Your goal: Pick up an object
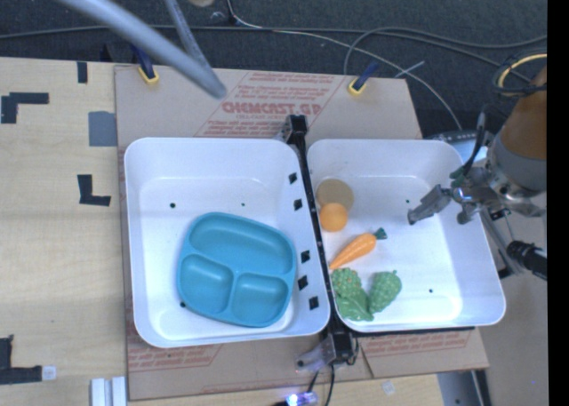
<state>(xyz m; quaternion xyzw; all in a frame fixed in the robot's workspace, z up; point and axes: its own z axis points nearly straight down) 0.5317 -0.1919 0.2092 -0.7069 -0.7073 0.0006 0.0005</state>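
- Brown cardboard [267, 102] lies under two white bins on a wooden bench, with dark floor and loose cables behind.
- One bin, the left bin [147, 173], holds a blue tray [236, 269] with three sections.
- Next to it, the right bin [418, 160] holds the toys. An orange ball [332, 217] sits touching a small tan cup [336, 191], close to the wall between the bins.
- Just below them a toy carrot [353, 250] lies tilted, with its green tip pointing up and right.
- Two green leafy toys [364, 291] lie side by side below the carrot.
- Over the right side of the right bin hangs the gripper [427, 205]. It is well apart from the toys and nothing sits between its fingers. I cannot tell how wide they are open.
- My guess is the carrot is light and a bit soft, so a grab across its thick middle should work.
- That ball looks smooth and could roll away or slip out.
- Those green toys look squashy and easy to pinch.
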